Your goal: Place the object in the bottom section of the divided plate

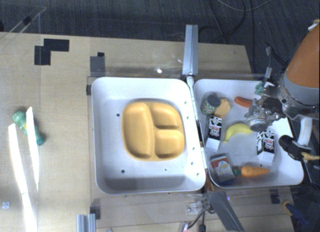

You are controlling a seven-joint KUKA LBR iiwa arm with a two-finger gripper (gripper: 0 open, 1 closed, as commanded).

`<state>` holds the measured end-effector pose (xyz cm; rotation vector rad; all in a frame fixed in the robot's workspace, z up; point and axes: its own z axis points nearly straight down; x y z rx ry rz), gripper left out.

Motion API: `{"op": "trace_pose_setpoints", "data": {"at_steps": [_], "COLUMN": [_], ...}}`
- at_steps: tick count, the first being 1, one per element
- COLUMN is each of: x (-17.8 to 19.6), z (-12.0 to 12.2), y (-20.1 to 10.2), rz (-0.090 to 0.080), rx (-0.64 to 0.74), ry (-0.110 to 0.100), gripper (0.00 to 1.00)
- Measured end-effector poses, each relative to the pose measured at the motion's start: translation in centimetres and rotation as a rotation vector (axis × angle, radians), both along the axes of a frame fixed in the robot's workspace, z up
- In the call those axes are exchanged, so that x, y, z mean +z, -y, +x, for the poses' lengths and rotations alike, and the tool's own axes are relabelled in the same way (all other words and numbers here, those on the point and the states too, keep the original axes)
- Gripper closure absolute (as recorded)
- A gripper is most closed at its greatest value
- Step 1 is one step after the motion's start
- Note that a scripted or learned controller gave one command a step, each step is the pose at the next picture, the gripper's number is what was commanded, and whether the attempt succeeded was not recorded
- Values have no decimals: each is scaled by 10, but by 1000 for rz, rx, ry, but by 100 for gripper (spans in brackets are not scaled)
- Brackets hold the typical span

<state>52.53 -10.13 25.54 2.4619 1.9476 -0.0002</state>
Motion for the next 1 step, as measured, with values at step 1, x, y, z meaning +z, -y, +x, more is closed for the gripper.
{"op": "trace_pose_setpoints", "data": {"at_steps": [1], "x": [-44], "z": [53], "y": [-84], "rz": [3], "rx": [80], "ry": [-3], "gripper": [100]}}
